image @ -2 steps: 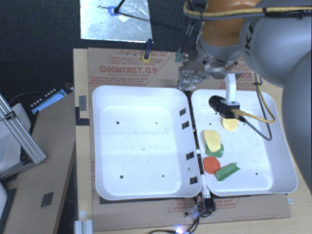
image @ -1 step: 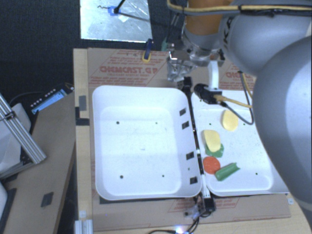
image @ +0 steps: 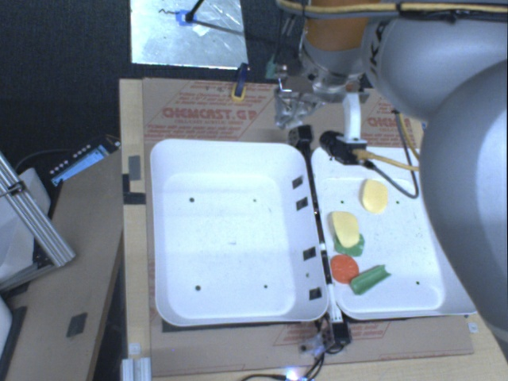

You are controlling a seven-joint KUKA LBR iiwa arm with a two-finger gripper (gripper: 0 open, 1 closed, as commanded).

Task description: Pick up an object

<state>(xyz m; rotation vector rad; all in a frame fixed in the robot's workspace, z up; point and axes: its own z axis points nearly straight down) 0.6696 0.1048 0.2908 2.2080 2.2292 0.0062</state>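
Below, 2 white bins are set side by side on a brown board (image: 206, 109) over a dark floor. Yellow (image: 345, 227), red (image: 344, 268) and green (image: 369, 278) objects lie in the right bin (image: 413, 292). The gripper (image: 292, 117) is seen above the far rims; its opening cannot be told.

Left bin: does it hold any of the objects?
No. All the objects, including the orange disc and green piece, lie in the right bin.
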